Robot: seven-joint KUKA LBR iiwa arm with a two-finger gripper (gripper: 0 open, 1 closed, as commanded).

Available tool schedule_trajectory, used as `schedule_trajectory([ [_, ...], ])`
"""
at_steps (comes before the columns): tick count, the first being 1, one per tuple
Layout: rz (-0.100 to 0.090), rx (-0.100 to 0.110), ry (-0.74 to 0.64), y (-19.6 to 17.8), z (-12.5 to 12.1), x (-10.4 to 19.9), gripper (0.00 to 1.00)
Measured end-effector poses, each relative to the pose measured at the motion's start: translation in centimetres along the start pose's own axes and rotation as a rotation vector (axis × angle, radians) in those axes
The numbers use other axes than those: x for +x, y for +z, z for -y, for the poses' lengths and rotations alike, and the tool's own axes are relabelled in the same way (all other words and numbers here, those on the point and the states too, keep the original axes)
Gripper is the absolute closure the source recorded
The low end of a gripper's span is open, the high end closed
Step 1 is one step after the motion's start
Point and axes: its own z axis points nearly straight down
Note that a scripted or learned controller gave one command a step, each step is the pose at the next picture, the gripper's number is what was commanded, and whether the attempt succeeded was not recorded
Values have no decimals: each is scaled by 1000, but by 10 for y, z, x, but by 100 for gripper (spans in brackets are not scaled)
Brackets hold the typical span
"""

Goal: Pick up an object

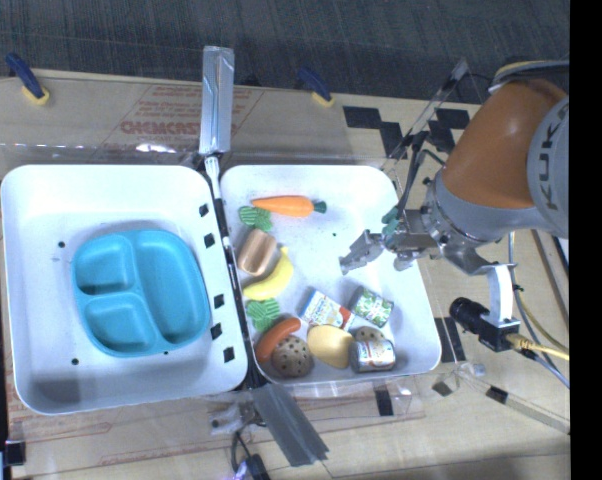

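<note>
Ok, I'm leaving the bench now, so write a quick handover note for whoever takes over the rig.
Gripper: over the right bin, nothing visibly between its fingers; open or shut unclear.
Right bin holds the toys: carrot, banana, lemon, cookie, green-labelled can and more along the near side.
Left bin: blue divided plate.
Done: nothing picked.
Left: grasp and lift one object.

Toy foods clustered in right bin; carrot apart.
</note>
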Motion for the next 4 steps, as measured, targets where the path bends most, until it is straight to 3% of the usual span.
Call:
schedule_trajectory([
  [1,-2,12,83,134,-57,-41,0],
  [2,0,1,83,129,-60,-42,0],
  [3,0,-2,-14,161,-23,-48,0],
  [4,-1,-3,359,145,-67,-39,0],
])
